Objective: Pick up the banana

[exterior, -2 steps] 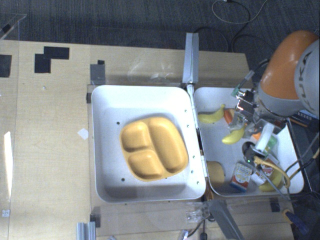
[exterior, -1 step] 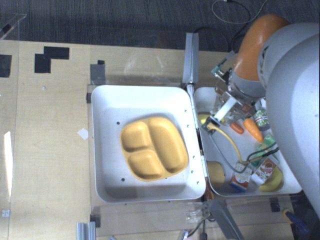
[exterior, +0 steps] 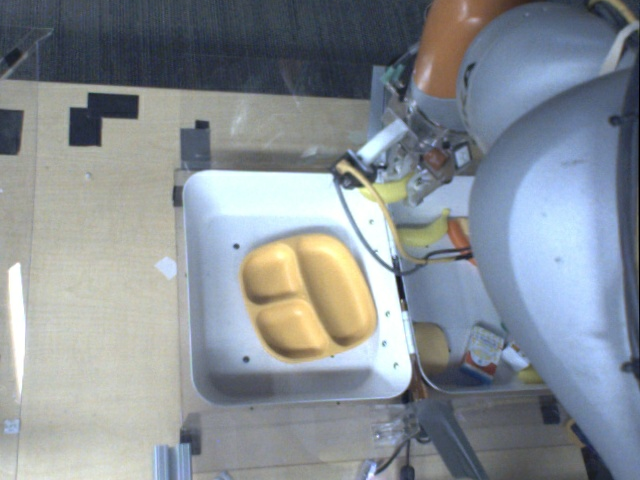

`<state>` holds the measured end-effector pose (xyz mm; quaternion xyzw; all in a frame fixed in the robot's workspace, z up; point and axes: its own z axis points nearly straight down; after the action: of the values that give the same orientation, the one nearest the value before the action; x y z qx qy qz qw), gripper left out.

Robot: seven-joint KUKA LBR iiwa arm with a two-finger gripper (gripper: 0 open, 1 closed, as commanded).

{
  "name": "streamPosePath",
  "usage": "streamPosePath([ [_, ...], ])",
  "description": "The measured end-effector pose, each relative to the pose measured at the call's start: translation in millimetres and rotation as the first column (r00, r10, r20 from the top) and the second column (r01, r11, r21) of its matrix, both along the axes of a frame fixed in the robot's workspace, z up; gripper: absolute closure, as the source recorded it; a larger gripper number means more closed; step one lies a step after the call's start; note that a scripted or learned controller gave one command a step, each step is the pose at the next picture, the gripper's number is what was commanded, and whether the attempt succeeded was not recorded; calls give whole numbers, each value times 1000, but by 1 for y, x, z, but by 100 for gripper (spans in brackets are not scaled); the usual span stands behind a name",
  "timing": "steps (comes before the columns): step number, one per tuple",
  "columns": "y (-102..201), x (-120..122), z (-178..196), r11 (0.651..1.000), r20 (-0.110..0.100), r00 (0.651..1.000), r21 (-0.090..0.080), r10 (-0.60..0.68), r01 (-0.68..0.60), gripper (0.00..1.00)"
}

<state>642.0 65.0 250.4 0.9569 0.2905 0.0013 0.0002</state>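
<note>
The banana (exterior: 424,233) is yellow and curved. It lies at the upper left of the right bin (exterior: 440,378), close to the wall between the two bins. My gripper (exterior: 412,176) hangs just above it at the far end of that wall, reaching in from the right under the orange band. A second yellow piece (exterior: 390,192) shows right at the gripper's tip. I cannot tell if it is part of the banana or whether it is held. The grey arm hides most of the right bin.
A yellow three-compartment tray (exterior: 305,293) lies in the middle of the left bin (exterior: 215,298). The right bin also holds a tan round object (exterior: 432,343), a small carton (exterior: 483,353) and an orange item (exterior: 458,233). A black cable (exterior: 362,230) loops over the dividing wall.
</note>
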Motion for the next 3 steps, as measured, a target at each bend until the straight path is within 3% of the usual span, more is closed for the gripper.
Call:
streamPosePath([
  [1, 62, 7, -58, 998, -2, 998, 1, -59, 59, 100],
  [2, 142, -54, -130, 953, -1, 953, 5, -303, 303, 100],
  [3, 123, -17, -140, 949, 10, 950, 35, -313, 313, 100],
])
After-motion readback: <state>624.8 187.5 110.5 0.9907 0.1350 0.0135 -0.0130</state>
